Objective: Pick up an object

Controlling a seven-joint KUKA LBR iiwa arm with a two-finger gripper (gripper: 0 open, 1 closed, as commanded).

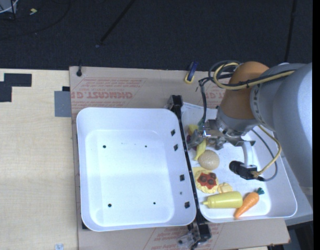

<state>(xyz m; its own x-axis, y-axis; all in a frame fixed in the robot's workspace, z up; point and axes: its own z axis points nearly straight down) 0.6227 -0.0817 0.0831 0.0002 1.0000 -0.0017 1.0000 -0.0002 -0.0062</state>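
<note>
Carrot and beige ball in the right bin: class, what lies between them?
In the camera view, between the carrot and beige ball lie the pizza slice and yellow bottle.

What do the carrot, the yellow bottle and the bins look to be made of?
Carrot: likely moulded plastic toy food, with a smooth, even orange body and a green top. Yellow bottle: probably plastic too, uniform colour with a slight sheen. Left bin and right bin: seemingly thin, smooth white plastic with rounded rims.

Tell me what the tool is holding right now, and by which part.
It cannot be told. The tool is down in the right bin, just above the yellow piece and the beige ball, but the wrist hides any grip.
</note>
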